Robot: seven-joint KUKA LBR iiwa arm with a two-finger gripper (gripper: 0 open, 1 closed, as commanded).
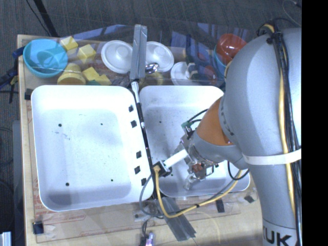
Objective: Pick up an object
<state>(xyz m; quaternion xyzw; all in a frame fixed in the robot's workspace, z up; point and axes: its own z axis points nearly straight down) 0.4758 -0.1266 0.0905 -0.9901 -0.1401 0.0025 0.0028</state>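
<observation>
My gripper point(197, 172) is low inside the right bin point(164, 104), near its front wall, pointing down at the bin floor. The grey arm with its orange band point(211, 129) leans in from the right and covers much of that bin. No loose object can be made out under or beside the gripper; the arm hides the bin floor there. A white bracket point(171, 160) sticks out from the wrist toward the divider between the bins.
The left bin point(77, 142) lies beside the right one. Behind the bins sit a blue bowl point(45, 57), yellow blocks point(87, 53), two white bowls point(119, 56), a small white cup point(180, 70) and a red bowl point(229, 45). Cables trail at the front edge point(169, 209).
</observation>
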